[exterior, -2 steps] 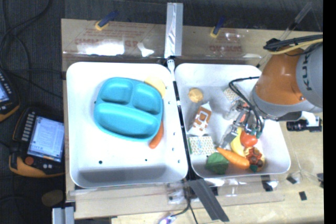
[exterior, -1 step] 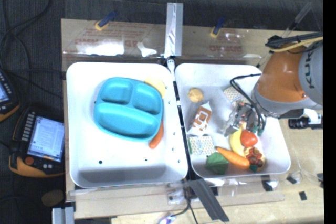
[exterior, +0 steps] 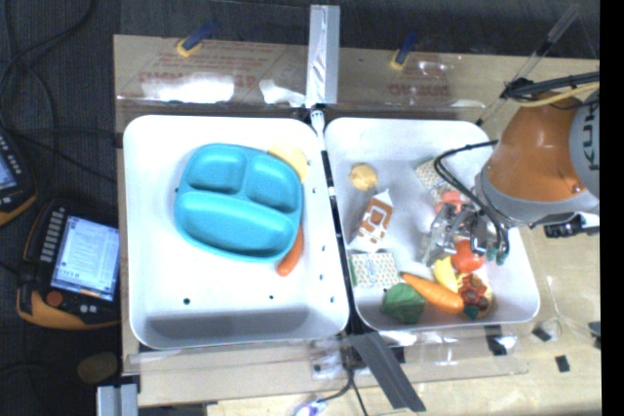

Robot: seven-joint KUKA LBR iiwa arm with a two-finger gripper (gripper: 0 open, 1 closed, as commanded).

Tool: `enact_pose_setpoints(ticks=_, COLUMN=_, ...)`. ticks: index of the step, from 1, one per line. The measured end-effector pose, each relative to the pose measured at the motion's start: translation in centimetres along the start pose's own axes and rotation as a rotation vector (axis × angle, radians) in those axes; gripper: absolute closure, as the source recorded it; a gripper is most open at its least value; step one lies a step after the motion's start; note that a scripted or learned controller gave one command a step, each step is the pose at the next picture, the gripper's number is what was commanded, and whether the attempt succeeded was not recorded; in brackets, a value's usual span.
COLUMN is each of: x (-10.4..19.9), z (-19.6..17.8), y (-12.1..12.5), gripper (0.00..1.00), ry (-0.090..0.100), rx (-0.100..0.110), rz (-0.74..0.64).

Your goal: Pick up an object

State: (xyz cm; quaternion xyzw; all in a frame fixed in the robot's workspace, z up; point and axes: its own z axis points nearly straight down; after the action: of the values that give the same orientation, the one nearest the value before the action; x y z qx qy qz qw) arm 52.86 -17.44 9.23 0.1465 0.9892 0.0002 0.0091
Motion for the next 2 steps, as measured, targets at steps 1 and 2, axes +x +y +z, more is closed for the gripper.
enact_pose_setpoints(ticks=1, x=-4.1, z=-10.9, y=5.4, gripper=1.0, ry=0.017, rx=0.006, rz=0.247)
enact_pose_setpoints(ticks=2, x=0.6, z=-4.5, y=4.0, gripper=1.0, ry=0.017, rx=0.007, rz=0.408)
